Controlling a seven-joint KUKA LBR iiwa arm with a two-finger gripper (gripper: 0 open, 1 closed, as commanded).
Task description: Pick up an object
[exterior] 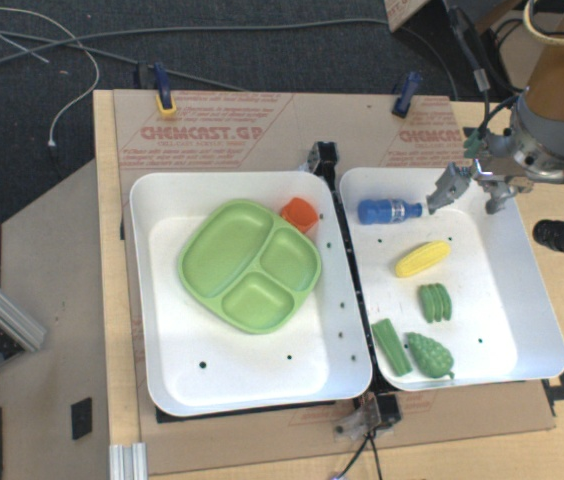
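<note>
Object: no pick made; candidates lie in the right bin (pixel 522 268), a shallow white plastic tub.
Left bin (pixel 162 268): matching tub with a glossy green divided tray (pixel 250 264); an orange piece (pixel 300 212) touches its far edge.
Arm (pixel 562 78): grey, orange-banded, reaching in above the right bin's far side.
Claw (pixel 470 194): fingers spread, nothing between them, near the bottle.
Bottle (pixel 388 211): blue, cylindrical, on its side; likely the nearest target, best gripped across its width.
Corn (pixel 422 259): yellow, ribbed.
Greens: broccoli (pixel 430 356), bean strip (pixel 388 346), pods (pixel 435 302), clustered at the near edge.
</note>
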